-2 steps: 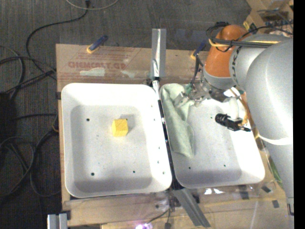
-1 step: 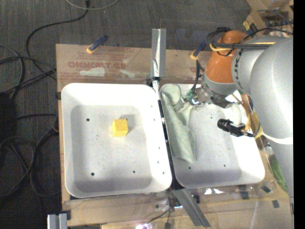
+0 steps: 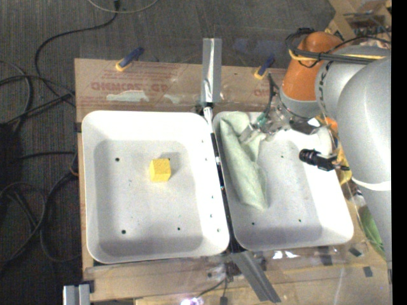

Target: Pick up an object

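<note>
- Gripper (image 3: 267, 123): at far edge of right bin (image 3: 331, 234), touching pale green cloth (image 3: 247, 164); finger state cannot be told.
- Yellow block (image 3: 160, 169): left bin (image 3: 95, 234), centre.
- Board (image 3: 95, 84) lettering: red, illegible.

The brown bench (image 3: 159, 84) bears 2 white bins (image 3: 102, 189) side by side.
</note>
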Tool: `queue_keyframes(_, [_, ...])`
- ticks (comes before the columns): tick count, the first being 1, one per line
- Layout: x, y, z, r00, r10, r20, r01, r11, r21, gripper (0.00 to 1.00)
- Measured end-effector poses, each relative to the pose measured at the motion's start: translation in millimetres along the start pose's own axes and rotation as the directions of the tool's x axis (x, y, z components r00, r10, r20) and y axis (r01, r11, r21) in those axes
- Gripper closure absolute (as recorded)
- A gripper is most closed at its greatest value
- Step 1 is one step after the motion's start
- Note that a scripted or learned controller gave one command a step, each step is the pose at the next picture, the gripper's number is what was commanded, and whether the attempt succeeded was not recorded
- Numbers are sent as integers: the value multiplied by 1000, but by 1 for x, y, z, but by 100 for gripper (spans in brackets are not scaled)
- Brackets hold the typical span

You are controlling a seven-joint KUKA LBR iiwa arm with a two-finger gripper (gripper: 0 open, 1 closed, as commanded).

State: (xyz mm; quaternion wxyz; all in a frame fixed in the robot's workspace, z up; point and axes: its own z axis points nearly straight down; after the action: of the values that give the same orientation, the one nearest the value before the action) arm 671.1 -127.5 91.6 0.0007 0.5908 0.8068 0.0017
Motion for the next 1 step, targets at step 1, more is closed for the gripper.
queue_keyframes(1, [0,2,-12,1000,-2,5,2,1000,-5,100])
